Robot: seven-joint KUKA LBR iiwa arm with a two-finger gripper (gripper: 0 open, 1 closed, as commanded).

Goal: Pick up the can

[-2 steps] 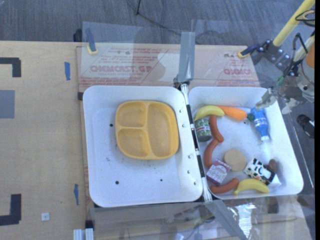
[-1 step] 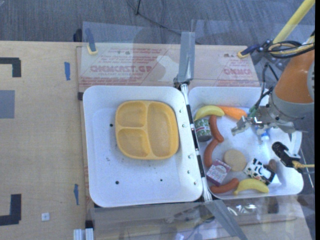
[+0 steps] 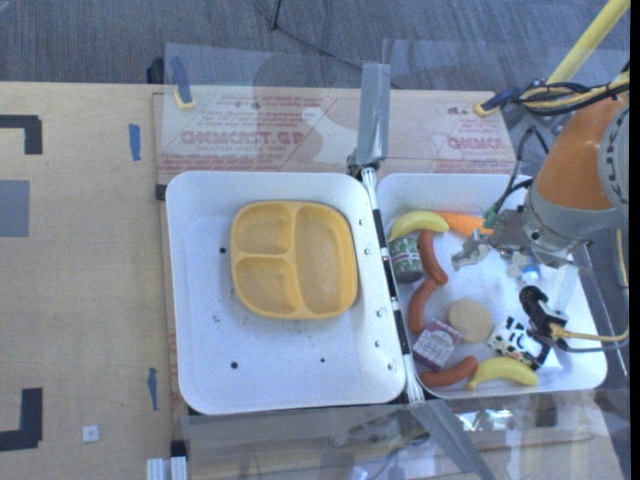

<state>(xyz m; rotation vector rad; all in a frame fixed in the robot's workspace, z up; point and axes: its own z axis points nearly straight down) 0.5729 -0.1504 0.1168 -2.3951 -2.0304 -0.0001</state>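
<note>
A: Start at the end effector (image 3: 478, 251). Where does it sit?

B: Over the right bin (image 3: 592, 360), toward its far side, hanging from the grey and orange arm (image 3: 580, 173) that comes in from the right. Whether it is open or closed, I cannot tell; the metal parts there are too small and jumbled to read. Nothing shows as held.

A: And the can?

B: The can (image 3: 405, 257) stands at the left wall of that bin, dark with a green label, well left of the end effector. A yellow banana (image 3: 418, 224) lies just on its far side, and a red sausage (image 3: 432, 252) runs along its right, close or touching.

A: So the approach is crowded.

B: Yes. I'd judge the cleanest move is to travel left, centre above the can, and come straight down with the grip line turned so one side goes between can and sausage, the other toward the wall. There is little room at the wall, so a slight offset would likely clip the rim.

A: Anything further out?

B: A round cookie (image 3: 470, 319), a second banana (image 3: 503, 371) and another sausage (image 3: 447, 372) lie nearer. The left bin (image 3: 200, 368) holds a yellow divided plate (image 3: 294, 259).
</note>
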